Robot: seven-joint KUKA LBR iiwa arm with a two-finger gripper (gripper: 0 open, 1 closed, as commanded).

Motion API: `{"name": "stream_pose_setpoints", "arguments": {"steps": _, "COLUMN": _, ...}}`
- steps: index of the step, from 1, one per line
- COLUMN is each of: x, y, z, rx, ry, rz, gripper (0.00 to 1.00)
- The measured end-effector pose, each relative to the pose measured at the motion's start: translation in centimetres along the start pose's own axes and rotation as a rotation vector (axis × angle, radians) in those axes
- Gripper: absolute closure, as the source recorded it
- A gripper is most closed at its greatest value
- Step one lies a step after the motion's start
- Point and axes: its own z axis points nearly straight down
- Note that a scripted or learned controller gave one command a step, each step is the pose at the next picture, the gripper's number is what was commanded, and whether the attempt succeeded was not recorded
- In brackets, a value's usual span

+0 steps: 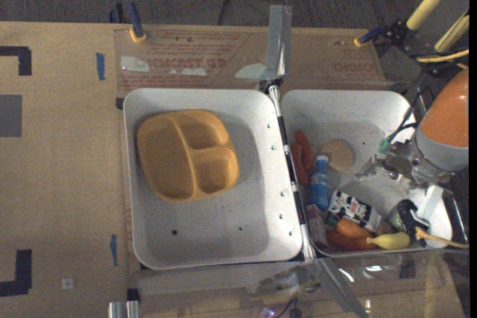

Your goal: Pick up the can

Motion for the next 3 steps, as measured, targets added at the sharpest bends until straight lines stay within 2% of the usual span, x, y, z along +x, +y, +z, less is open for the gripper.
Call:
{"name": "stream_pose_setpoints", "arguments": {"steps": 1, "x": -0.2, "y": 0.2, "z": -1.1, "rx": -0.01, "ry": -0.01, "rz": -0.001, "gripper": 1.0}}
{"name": "stream_pose_setpoints", "arguments": {"steps": 2, "x": 1.2, "y": 6.7, "z": -14.8, "rx": -0.012, "ry": -0.023, "rz": 0.038, "gripper": 1.0}}
{"name": "stream_pose_setpoints", "arguments": {"steps": 3, "x": 5.7, "y": 11.0, "z": -14.7, "rx": -0.013, "ry": -0.023, "rz": 0.143, "gripper": 1.0}}
